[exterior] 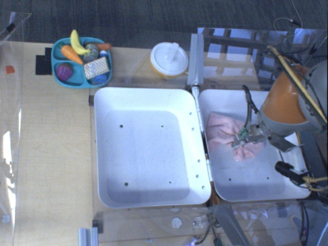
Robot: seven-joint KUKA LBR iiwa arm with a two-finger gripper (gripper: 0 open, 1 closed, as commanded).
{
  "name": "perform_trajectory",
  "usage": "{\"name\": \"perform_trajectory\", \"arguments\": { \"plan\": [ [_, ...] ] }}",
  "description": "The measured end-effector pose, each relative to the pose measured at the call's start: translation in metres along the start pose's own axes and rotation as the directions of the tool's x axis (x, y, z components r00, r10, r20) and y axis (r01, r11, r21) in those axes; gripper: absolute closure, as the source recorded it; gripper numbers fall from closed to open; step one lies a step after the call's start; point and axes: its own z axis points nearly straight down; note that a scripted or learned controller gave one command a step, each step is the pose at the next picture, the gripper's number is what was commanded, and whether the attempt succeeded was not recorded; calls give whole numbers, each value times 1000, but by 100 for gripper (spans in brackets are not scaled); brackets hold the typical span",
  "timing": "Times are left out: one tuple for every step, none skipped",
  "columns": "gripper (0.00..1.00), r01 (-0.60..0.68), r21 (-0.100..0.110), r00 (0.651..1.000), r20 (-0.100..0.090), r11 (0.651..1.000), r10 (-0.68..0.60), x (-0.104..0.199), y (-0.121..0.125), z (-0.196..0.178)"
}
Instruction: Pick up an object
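My arm (pixel 287 104) reaches in from the right, grey with its orange band above the wrist, and my pincer (pixel 242 137) is down in the right bin (pixel 256 188). It sits right on top of a crumpled pink cloth (pixel 223 129), the 1 loose thing in that bin. The cloth lies in the bin's upper left part, close to the wall shared with the left bin (pixel 148 147), and bunches up under my wrist, with a lobe of it showing just below my fingertips. My fingers touch the fabric, but from this slant I cannot tell whether they are spread or pressed together, nor whether any cloth is caught between them.

The 2 white bins sit side by side on the wooden bench (pixel 46 163). Behind the left bin stands a blue divided tray (pixel 56 78) with toy food: a banana (pixel 78 43), a carrot (pixel 70 53) and a purple piece (pixel 64 72) among others. A round white lid on a yellow container (pixel 169 59) stands near the back, between the tray and the right bin.
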Motion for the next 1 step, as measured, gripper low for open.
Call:
{"name": "perform_trajectory", "arguments": {
  "plan": [
    [0, 36, -14, 999, 13, 999, -36, 15, -4, 3]
  ]
}}
